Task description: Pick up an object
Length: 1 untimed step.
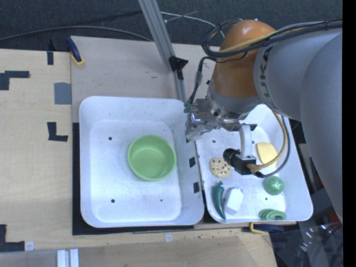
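Camera view, fixed above the bench (33, 166).

1. Arm (245, 65): grey with an orange band, reaching in from the right. The pincer (193, 128) hangs low over the ridge where the two bins meet, towards their far end. I cannot tell whether it is released or clenched, and nothing is seen in its hold.
2. Left bin (100, 115): one green bowl (151, 158), upright, mid-bin, down-left of the pincer.
3. Right bin (295, 199):
   - a round speckled cookie (220, 167)
   - a yellow lump (266, 151)
   - a green ball-like piece (273, 185)
   - a slim green pepper (218, 198), touching a white block (233, 200)
   - a flat green piece (272, 214) at the near rim

Relation governing the coming move: the cookie is probably the nearest candidate. It lies down-right of the pincer, near the ridge and lying apart from its neighbours. Being round, it has no long axis to align with. The pepper's long axis runs far-to-near.
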Motion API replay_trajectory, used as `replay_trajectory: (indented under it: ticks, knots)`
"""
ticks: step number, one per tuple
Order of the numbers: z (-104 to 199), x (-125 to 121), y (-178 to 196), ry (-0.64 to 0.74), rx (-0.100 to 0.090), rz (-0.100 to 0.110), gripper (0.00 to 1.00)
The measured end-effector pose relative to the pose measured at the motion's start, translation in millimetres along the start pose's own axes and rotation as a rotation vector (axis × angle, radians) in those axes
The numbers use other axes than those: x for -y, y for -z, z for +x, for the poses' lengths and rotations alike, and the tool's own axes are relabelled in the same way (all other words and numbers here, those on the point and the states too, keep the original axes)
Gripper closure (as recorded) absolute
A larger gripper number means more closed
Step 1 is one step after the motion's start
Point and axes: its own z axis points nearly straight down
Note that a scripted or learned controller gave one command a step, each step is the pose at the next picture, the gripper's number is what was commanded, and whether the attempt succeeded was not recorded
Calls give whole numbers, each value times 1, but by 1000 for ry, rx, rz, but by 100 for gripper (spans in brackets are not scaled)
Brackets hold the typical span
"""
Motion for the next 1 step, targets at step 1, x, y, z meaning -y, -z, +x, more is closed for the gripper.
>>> replay_trajectory:
  ticks: [1]
  knots:
    - [50,20,-13,-1,1,3,100]
